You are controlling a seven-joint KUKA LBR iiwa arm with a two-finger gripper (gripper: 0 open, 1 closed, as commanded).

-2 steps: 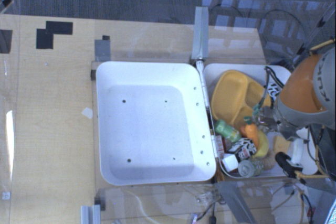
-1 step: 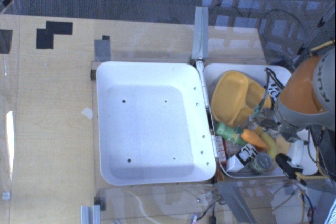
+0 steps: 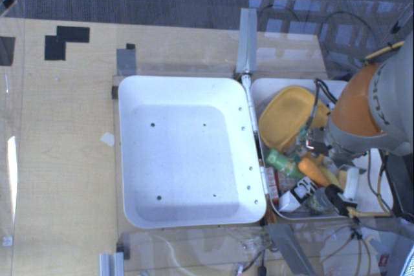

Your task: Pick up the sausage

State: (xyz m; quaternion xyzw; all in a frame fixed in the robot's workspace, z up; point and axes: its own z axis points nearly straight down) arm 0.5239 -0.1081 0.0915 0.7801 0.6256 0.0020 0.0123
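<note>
My bench [image 3: 65, 158] is pale wood, with two white bins resting on it side by side: the left bin [image 3: 187, 152] and the right bin [image 3: 262, 92]. At the far left sit black patches [image 3: 65, 41]; a small white scrap [image 3: 107, 138] lies left of the bins.

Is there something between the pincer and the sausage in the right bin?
Nothing visible lies between them. The pincer is right above the orange sausage in the right bin. A green bottle lies close on its left and a yellow plate behind it.

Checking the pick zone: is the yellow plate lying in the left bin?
No, the yellow plate lies in the right bin, next to the arm.
</note>
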